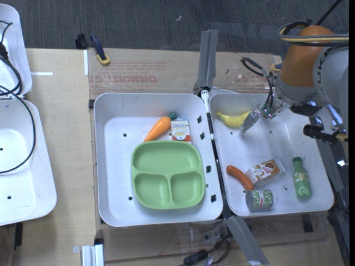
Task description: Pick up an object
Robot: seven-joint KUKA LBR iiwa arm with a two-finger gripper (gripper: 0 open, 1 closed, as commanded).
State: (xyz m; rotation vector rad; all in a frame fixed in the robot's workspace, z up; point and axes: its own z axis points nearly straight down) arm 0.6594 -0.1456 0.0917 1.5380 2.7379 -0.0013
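My gripper [252, 121] hangs low over the back left of the right bin [288, 206], right beside the yellow banana [233, 118], which lies at the bin's far left corner. The finger tips point down-left toward the banana's right end and nothing shows between them. Nearer the front of the same bin lie a red-orange sausage [239, 177], a small brown and white carton [264, 170], a green can [259, 199] and a green bottle [301, 178].
The left bin [108, 148] holds a green three-part tray [167, 174], a carrot [158, 128] and a small orange and white carton [180, 130]. A grey divider post [207, 60] stands between the bins at the back. A white fixture [22, 148] sits far left.
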